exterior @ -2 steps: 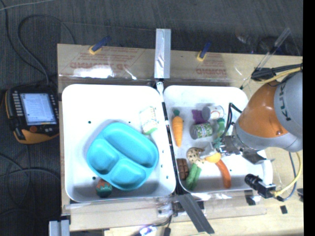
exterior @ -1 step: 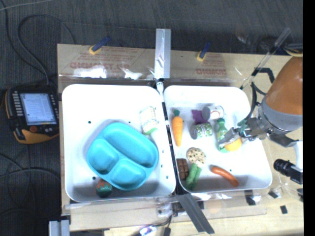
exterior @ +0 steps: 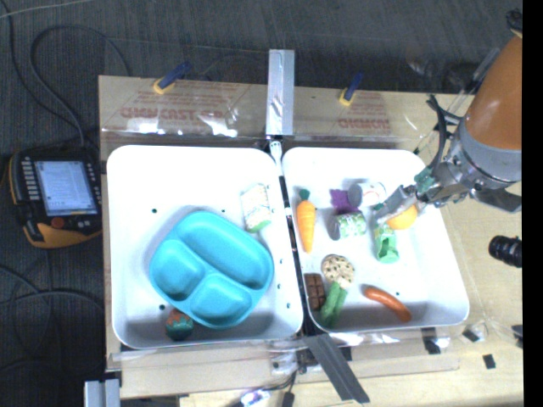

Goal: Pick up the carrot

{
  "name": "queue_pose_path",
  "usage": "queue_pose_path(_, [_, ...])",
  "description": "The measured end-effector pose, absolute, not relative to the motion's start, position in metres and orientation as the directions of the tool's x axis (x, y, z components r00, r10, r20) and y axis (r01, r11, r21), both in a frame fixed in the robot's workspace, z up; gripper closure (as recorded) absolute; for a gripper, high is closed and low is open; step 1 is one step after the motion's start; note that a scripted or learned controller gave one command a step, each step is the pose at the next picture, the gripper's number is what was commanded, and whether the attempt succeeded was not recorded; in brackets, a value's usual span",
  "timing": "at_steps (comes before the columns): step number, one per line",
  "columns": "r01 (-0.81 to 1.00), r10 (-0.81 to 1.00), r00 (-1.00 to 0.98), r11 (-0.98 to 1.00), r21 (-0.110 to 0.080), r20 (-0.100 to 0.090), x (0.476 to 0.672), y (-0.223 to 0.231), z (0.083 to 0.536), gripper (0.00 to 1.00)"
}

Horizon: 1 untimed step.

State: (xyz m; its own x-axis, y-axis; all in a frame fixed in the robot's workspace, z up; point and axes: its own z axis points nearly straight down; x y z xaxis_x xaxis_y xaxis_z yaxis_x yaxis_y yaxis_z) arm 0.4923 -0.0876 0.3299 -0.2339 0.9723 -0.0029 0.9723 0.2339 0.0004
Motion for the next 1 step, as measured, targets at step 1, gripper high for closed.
queue_pose_path(1, [0.966,0.966,-0.257,0.257,-0.002,-0.001,0.5081,-0.1043,0.2505,1.00])
